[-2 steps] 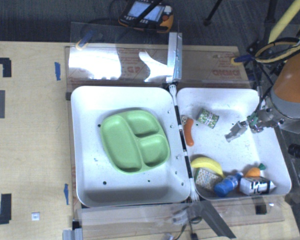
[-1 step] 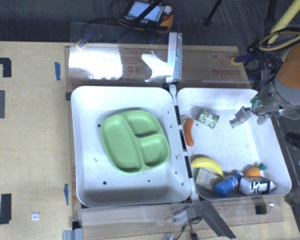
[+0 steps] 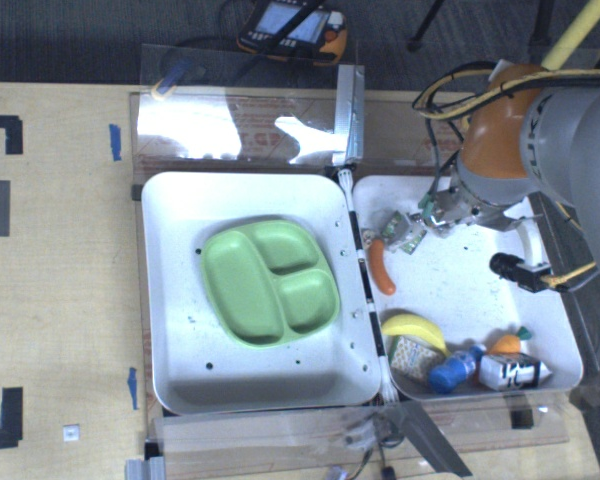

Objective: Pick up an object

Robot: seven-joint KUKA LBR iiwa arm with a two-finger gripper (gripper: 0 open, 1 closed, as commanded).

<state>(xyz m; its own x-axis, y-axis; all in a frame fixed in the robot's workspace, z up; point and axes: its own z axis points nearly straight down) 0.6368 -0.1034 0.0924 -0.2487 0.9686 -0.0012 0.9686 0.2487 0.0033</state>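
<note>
Grey arm bent over right bin, gripper low near its back

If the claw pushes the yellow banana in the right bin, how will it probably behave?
The banana looks smooth and curved, so it would probably slide or pivot rather than roll. It lies against the patterned packet, so that would likely shift too.

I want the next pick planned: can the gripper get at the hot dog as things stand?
Probably yes. The hot dog lies by itself near the right bin's left wall, uncovered, and the gripper hovers just up and right of it. The nearby wall may crowd one finger.
</note>
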